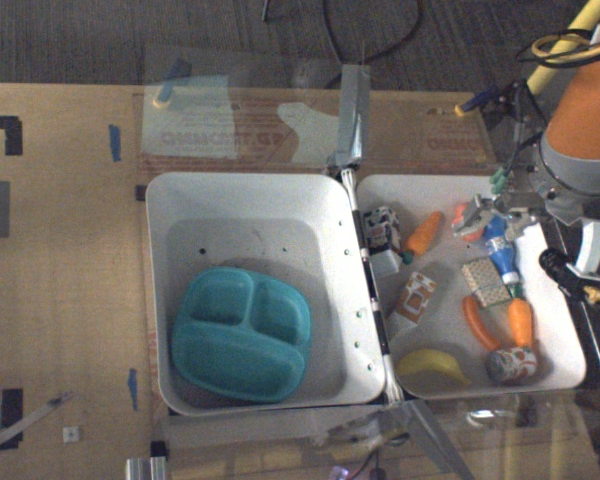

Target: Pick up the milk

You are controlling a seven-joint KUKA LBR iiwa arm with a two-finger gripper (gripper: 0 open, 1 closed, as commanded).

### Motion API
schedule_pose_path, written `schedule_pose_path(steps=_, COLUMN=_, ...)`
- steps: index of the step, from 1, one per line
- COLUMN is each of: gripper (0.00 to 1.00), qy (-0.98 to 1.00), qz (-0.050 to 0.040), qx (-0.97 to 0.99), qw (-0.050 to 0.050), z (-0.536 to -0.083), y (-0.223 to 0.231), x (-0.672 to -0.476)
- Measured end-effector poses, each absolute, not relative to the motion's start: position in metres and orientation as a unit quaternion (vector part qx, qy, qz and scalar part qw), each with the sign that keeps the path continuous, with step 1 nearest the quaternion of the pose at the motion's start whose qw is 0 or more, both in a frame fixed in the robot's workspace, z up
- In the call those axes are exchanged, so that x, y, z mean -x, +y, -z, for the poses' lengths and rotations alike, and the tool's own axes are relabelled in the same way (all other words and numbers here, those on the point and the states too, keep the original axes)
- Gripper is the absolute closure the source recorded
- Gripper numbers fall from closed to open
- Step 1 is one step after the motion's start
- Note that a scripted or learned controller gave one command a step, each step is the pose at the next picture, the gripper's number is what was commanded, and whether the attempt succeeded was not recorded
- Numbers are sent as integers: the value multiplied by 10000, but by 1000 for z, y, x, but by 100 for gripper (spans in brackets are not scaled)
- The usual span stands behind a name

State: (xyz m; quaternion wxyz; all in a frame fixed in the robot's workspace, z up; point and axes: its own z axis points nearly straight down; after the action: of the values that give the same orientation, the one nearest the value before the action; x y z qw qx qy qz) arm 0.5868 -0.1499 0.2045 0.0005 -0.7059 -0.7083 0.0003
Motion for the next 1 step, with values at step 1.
schedule_pose_path(steps=1, gripper=0, qy=-6983, qz=27, qx=7158, qw=-43, z=-89, y=-100, x=-586)
